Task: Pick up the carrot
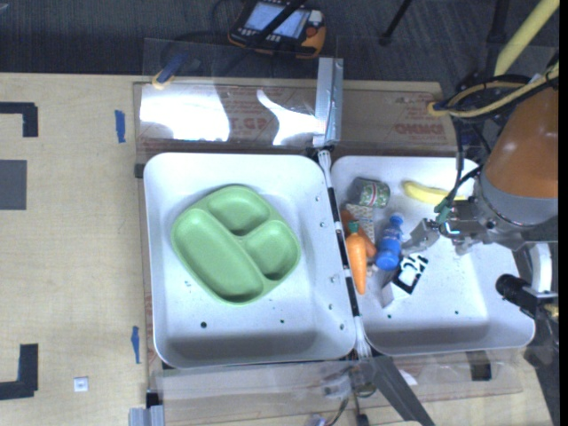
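The bench (pixel 62 238) carries two shallow white bins side by side. The left bin (pixel 177 327) holds a green divided plate (pixel 235 242), set roughly in its middle and well apart from everything the task concerns. The right bin (pixel 461 313) holds the clutter, pushed up against the wall it shares with its neighbour, which leaves the bin's right half bare where the arm comes in.

The grey arm (pixel 524 162) (its orange band shows large at the view's right edge) hangs over the right part of that bin. The claw (pixel 435 231) sits low beside the pile, near a black-and-white tag (pixel 410 272), with nothing visibly between its fingers; whether it is released or clenched cannot be told, since the wrist hardware and cables crowd it.

In the pile, a blue bottle (pixel 389 242) stands just right of the carrot (pixel 357 260). The carrot lies lengthwise along the dividing wall, touching or nearly touching it, thin end toward the near edge. That placement probably makes a grasp awkward, with the wall on one side and the bottle on the other. Above them rest a small tin can (pixel 371 192) and a yellow banana (pixel 424 190), the banana's right end hidden by the arm's cabling.
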{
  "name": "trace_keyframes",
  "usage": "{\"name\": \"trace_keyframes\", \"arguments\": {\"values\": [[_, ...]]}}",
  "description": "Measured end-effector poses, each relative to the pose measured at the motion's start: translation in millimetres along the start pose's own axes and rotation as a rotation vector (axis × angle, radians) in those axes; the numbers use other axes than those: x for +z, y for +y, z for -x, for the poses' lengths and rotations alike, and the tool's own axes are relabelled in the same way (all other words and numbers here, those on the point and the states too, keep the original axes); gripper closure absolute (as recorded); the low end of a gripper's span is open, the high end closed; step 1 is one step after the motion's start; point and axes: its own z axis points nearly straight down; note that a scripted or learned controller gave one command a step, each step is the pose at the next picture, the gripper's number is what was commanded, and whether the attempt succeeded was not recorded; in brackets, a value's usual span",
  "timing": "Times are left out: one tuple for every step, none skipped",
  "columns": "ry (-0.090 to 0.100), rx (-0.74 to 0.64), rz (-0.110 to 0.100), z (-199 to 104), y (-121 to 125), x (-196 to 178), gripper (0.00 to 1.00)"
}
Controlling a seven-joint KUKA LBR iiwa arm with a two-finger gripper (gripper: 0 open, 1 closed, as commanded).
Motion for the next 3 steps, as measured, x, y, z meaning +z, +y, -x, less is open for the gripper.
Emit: {"name": "trace_keyframes", "arguments": {"values": [[0.005, 0.282, 0.016, 18.9, -27.1, 77.5, 0.00], [-0.002, 0.256, 0.004, 87.2, -37.3, 34.2, 0.00], [0.014, 0.181, 0.004, 97.1, -32.8, 97.9, 0.00]]}}
